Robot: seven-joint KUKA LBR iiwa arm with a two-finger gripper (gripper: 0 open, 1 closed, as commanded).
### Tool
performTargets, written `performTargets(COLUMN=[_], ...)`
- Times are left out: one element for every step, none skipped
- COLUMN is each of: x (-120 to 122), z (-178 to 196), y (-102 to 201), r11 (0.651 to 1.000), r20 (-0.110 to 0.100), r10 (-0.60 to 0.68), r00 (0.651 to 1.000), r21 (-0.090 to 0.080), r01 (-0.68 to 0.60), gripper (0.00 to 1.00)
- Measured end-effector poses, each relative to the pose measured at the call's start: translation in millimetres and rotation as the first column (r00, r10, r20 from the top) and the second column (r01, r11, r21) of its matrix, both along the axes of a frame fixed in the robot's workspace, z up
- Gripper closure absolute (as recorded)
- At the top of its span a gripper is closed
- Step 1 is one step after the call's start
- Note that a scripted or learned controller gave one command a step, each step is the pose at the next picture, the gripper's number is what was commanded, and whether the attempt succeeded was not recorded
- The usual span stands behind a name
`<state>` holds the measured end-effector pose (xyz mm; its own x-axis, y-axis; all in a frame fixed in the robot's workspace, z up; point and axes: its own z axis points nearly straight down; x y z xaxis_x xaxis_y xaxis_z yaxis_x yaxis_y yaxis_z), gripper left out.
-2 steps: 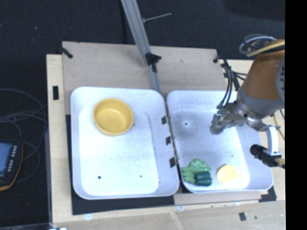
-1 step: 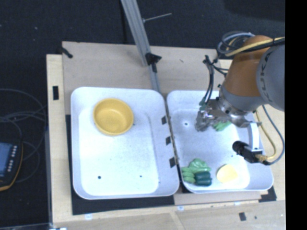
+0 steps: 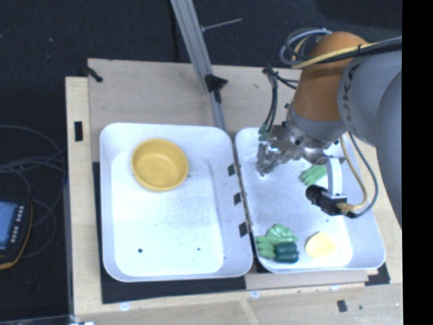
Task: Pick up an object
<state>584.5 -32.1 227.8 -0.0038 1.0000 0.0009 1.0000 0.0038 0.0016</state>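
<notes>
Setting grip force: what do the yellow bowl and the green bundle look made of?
Yellow bowl: probably hard plastic, uniform colour, smooth matte rim. Green bundle: looks like moulded plastic or rubber toy pieces, lumpy with a slight sheen; too small to tell which.

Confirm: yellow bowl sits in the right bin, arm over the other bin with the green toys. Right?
Not quite. The camera view shows the yellow bowl in the left bin, not the right. The arm is over the right bin, where the green toys lie.

Single fixed camera above bench (image 3: 155,80), looking down at slant on both bins (image 3: 108,202); arm (image 3: 365,87) enters right.
</notes>
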Motion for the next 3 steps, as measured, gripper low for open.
performTargets(x=[8, 26, 26], z=[-1, 14, 14], y=[52, 96, 94], r11=[1.0, 1.0, 1.0], r20=[-0.001, 0.0, -0.001], r10=[0.0, 0.0, -0.004], r00=[1.0, 1.0, 1.0], r21=[0.0, 0.0, -0.001], r01=[0.0, 0.0, 0.004], gripper=[1.0, 1.0, 0.0])
